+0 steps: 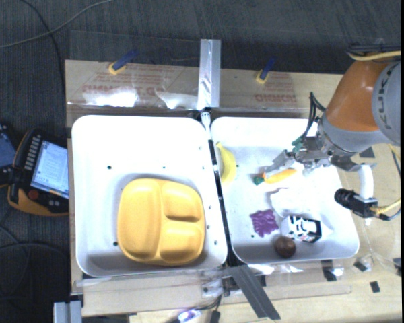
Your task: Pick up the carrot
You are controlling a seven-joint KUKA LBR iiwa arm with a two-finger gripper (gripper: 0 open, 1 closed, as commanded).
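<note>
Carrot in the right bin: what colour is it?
Orange, with a green top end; the carrot shows best in the camera view.

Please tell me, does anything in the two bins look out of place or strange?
Nothing looks spilled or broken. One small oddity: the banana leans against the divider wall of the right bin, not flat like the carrot.

The light is bright and even. The two white bins (148, 130) shine so much that their edges look washed out. Shadows are soft and small. The dark carpet (67, 12) looks grainy and a bit blurry.
</note>
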